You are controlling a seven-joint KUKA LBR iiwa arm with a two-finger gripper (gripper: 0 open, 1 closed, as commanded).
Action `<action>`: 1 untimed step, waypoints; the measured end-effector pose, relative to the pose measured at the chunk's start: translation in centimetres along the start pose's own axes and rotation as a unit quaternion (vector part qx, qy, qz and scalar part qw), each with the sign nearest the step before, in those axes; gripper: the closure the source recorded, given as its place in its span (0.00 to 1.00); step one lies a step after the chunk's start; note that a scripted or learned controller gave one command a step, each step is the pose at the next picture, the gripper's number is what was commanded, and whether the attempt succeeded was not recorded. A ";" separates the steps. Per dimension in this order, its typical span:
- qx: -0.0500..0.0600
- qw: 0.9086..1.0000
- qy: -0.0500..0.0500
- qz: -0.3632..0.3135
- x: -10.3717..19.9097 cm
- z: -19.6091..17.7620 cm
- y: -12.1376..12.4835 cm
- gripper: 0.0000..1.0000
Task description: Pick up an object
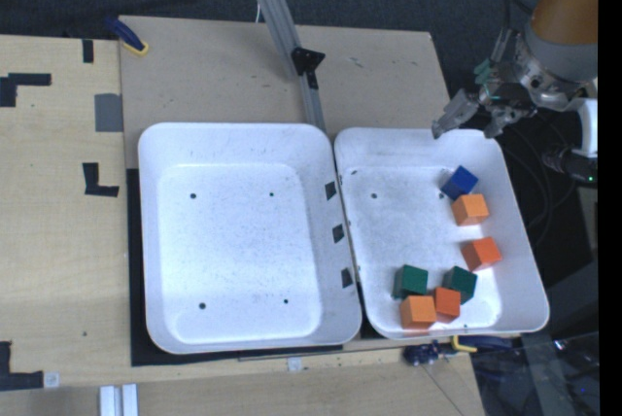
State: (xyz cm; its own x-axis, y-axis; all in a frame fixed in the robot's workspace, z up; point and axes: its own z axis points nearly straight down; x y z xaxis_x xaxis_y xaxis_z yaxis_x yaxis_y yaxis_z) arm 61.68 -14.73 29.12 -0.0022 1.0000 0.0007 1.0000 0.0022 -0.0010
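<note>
Several small blocks lie in the right bin. A blue block sits near the bin's far right side, with an orange block touching it just below. Further toward the front lies another orange block. At the front, two green blocks and two orange blocks are bunched together. My gripper hangs over the far right rim of the right bin, above and behind the blue block. It is open, and nothing is between its fingers.
The left bin stands beside the right one, their rims meeting in the middle. A slanted metal bar runs down from the back to the bins' far edge. A blue and yellow tool lies on the bench at the back left.
</note>
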 end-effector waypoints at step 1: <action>0.000 1.000 0.000 0.000 0.0 0.0 0.0 0.00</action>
State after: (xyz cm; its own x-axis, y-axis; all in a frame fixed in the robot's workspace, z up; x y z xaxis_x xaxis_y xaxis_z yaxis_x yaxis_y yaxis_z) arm 61.68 -14.74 29.12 -0.0023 1.0000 0.0003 1.0000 0.0023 -0.0010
